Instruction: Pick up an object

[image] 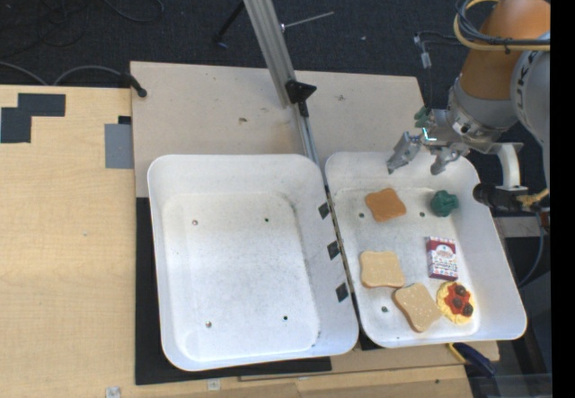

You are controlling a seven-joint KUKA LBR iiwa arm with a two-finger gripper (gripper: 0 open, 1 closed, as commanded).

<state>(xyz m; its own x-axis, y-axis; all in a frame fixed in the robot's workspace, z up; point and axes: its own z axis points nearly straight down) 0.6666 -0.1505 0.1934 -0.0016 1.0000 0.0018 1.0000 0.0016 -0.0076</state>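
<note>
My gripper [422, 159] hangs open above the far edge of the right bin [503, 315], with nothing between its fingers. Just below it in the bin lies a brown toast-like piece [385, 205], and to the right a small green object [443, 202]. Further toward the front sit a small red packet [441, 257], a pale bread slice [382, 269], a second bread slice [417, 306] and a yellow disc with red topping [456, 302].
The left bin [171, 207] lies beside the right one, joined by black clips along the shared edge. A slanted aluminium bar [269, 37] rises from behind the bins. The grey and orange arm [499, 55] stands at the upper right.
</note>
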